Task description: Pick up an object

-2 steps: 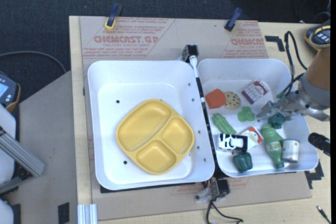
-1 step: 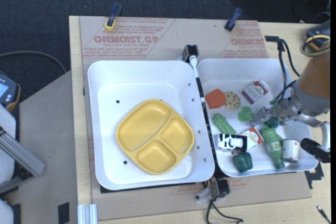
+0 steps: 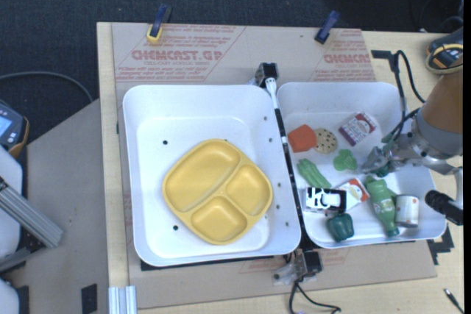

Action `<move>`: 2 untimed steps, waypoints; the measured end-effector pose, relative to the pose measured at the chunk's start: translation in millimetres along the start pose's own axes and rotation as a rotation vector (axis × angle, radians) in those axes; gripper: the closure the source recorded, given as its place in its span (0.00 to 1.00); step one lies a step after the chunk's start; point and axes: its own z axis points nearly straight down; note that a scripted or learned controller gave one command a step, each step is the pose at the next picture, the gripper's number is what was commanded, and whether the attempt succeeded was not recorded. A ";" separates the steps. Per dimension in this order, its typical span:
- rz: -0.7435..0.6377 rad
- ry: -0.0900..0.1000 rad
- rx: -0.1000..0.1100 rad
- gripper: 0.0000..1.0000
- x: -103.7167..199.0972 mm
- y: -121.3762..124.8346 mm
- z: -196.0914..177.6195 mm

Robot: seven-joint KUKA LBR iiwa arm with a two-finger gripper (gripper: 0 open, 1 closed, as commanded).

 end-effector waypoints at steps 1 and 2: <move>0.000 -0.003 -0.005 1.00 3.1 -8.0 -50.2; -0.002 -0.004 -0.008 1.00 1.7 -2.9 -113.5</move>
